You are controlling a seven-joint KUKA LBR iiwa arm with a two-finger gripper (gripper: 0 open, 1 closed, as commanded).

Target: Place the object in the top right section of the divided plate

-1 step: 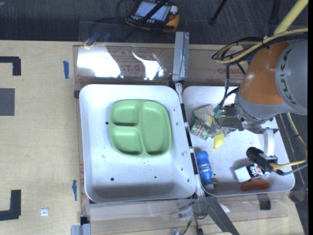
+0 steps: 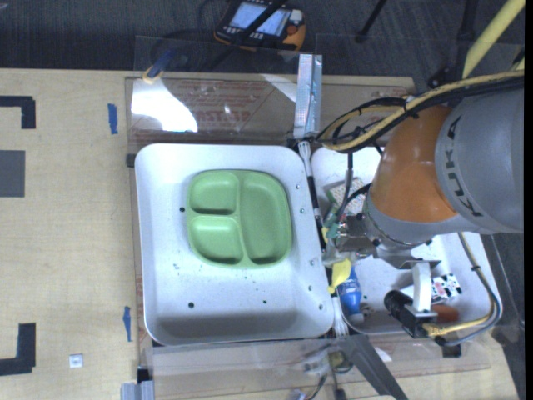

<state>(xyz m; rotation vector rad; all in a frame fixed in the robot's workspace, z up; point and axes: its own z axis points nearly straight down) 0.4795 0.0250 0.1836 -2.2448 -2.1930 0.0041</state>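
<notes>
Green and bare, the divided plate [image 2: 241,217] is sitting in the middle of the left bin [image 2: 166,298], all three sections open to receive something, with white floor showing around every edge. At three o'clock from it, the arm's orange band [image 2: 408,177] is hanging over the right bin [image 2: 481,294], hiding the gripper [image 2: 350,233], so I cannot tell its state or what it holds. Clutter, including a blue and yellow item [image 2: 347,288], is crowding the wall between the bins, so the object, probably among it, must be lifted over that wall.
</notes>
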